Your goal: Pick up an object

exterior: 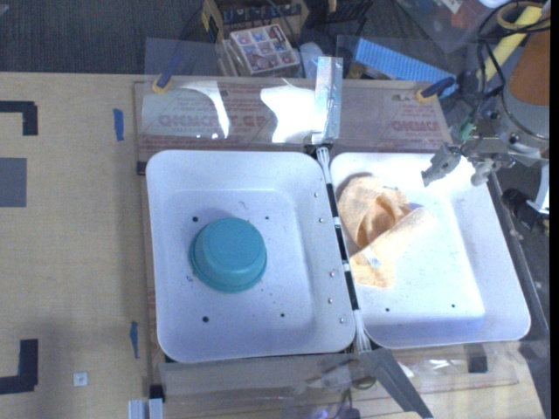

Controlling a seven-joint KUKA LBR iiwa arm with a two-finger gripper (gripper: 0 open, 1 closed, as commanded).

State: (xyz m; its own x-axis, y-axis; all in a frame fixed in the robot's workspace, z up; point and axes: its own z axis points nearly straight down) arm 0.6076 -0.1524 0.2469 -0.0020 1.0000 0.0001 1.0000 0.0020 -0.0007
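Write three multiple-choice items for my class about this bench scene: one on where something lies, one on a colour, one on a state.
1. Where does the orange cloth lie?
A. In the left bin
B. In the right bin
C. On the floor

2. What colour is the bowl?
A. Teal
B. Red
C. Yellow

3. How does the bowl sit?
A. Upright and full
B. On its side
C. Upside down

Key: 1 B, the cloth rests against the left wall of the right bin. 2 A, the bowl in the left bin is teal. 3 C, its flat base faces up with the wider rim below.
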